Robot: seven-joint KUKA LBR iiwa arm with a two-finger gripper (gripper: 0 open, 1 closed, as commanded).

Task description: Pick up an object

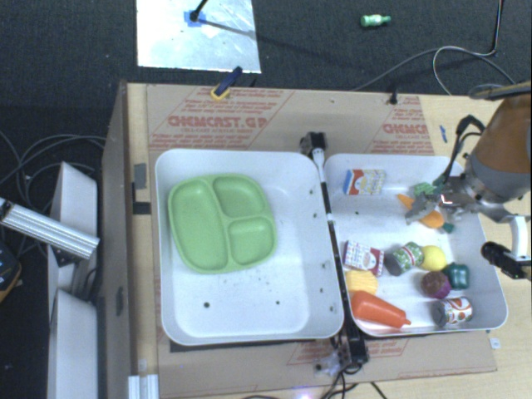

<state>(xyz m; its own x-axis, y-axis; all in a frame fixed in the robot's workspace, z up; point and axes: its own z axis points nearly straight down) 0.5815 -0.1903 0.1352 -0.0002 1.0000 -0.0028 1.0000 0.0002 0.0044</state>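
Orange toy [431, 219] at gripper [428, 198], axis unclear

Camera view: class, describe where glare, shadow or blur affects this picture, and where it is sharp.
Camera view: glare washes the foil sheet on the floor; the green plate is evenly lit and sharp; soft shadows run along the left bin rim; the gripper and the orange thing beneath it look smeared and hard to resolve.
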